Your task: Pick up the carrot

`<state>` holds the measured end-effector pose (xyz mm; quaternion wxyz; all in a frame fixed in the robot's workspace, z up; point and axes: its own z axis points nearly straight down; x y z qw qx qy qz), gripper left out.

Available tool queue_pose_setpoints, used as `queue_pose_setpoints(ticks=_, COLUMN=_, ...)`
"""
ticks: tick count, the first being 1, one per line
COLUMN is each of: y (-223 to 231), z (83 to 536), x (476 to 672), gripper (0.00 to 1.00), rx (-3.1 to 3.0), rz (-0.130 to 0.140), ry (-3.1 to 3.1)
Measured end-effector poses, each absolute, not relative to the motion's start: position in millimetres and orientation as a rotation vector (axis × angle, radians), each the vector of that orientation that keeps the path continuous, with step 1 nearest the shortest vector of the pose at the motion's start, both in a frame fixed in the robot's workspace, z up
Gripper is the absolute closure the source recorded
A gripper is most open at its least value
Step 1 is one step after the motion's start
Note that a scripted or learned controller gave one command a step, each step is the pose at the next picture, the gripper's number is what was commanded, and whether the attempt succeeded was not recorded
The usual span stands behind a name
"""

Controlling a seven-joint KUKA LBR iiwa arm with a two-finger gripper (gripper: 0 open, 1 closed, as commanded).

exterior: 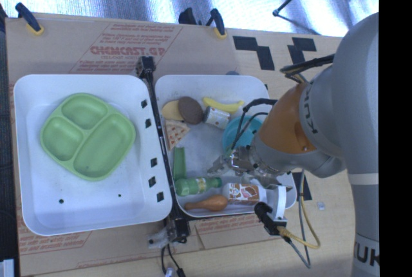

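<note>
Carrot (207,203) comes nearest: we take the orange-brown, tapered piece just on the near side of the green bottle (195,186) to be it. It lies flat, almost parallel to the bottle, close to it and perhaps touching. A printed packet (243,192) lies just right of the bottle, at the carrot's thick end.

Beyond the bottle and slightly to its right hangs the gripper (226,165), apart from the carrot. Whether it is released or clenched we cannot tell, as the tool is a small, dark blur under the wrist.

To do this step well, we judge that the gripper should come back over the bottle toward us, turn to close across the carrot's narrow width, and descend at its middle. That keeps it clear of both bottle and packet.

Farther beyond the bottle sit a teal bowl (233,134), partly covered by the orange band (290,124), then a brown lump (190,109) and a banana (222,104). The carrot's near side is hard to separate from the bin's wall.
</note>
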<state>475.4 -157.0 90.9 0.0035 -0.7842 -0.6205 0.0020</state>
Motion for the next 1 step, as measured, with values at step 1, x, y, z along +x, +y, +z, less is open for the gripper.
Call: queue_pose_setpoints(ticks=1, y=-104.1, z=90.5, x=515.1, gripper=0.0, rx=-2.861, rz=0.008, ry=-1.271)
